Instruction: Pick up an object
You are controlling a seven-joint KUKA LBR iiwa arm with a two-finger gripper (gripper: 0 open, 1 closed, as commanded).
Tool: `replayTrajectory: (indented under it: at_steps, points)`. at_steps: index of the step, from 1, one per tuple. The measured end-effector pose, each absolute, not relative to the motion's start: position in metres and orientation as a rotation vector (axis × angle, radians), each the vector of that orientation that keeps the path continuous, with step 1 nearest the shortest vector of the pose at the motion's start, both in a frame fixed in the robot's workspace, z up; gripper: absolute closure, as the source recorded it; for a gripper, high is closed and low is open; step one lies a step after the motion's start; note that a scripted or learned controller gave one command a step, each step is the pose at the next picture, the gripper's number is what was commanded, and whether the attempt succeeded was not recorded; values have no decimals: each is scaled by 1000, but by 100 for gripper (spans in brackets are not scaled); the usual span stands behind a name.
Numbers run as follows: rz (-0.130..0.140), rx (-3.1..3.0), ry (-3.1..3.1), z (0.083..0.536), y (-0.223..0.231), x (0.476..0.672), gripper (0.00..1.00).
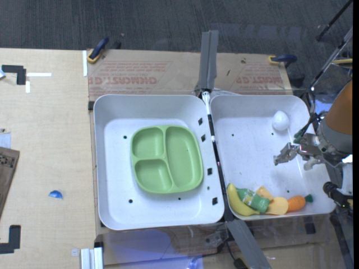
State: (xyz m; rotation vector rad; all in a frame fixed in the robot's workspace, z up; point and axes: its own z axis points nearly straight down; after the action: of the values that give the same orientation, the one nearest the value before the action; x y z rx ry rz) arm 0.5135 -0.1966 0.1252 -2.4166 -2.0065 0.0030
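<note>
camera view: gripper (pixel 287 153) low over right bin (pixel 247 122), jaws slightly parted, holding nothing. approach step. toy pile, banana (pixel 236 203) and carrot (pixel 297 202), at bin's front edge; next: shift there, descend, close.

arm (pixel 342 116): enters from right, orange band showing | gripper (pixel 285 154): low, pointing left

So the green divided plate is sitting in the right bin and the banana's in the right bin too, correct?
Not quite. The camera view shows the green divided plate in the left bin, not the right. The banana is indeed in the right bin.
</note>
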Motion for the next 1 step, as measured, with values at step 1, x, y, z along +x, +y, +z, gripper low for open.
replayTrajectory:
  at_steps: [1]
  points:
    - [2,-2294,-2148,152,-168,585,0]
